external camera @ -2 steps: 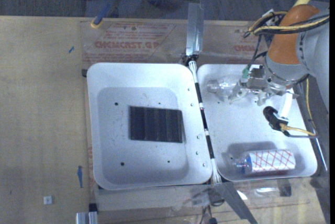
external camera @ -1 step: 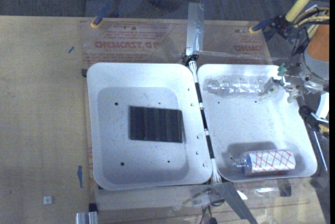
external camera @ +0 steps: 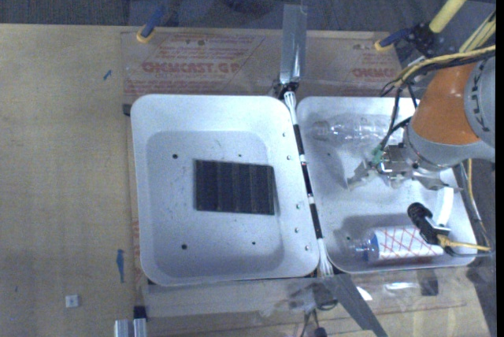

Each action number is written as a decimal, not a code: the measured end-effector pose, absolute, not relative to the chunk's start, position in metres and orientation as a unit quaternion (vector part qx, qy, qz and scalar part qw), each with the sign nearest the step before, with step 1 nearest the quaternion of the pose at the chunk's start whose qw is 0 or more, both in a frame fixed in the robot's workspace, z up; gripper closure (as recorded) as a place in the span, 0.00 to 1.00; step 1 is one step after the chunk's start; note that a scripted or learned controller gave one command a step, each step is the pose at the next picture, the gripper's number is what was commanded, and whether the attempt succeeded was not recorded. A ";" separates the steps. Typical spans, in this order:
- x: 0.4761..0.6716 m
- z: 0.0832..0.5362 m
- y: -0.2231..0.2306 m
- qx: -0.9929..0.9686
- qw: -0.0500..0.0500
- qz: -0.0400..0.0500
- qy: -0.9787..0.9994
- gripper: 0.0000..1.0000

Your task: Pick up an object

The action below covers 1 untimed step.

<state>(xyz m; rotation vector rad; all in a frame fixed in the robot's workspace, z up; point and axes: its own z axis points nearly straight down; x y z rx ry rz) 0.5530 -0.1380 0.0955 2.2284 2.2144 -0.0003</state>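
Gripper [external camera: 361,174] of mine hangs low over the middle of the right-hand bin [external camera: 331,211], pointing toward the divide between the two bins. I cannot tell whether it is released or clenched, and I see nothing in its grasp. Just beyond it, near the bin's far edge, lies a clear plastic bottle [external camera: 350,127]. Along the near edge lies a white tube with a red lattice print and blue cap [external camera: 398,243]. A dark slatted panel [external camera: 235,187] lies flat in the left-hand bin's [external camera: 157,123] centre.
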 end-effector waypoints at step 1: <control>0.622 0.088 -0.145 0.682 0.002 0.001 0.731 0.00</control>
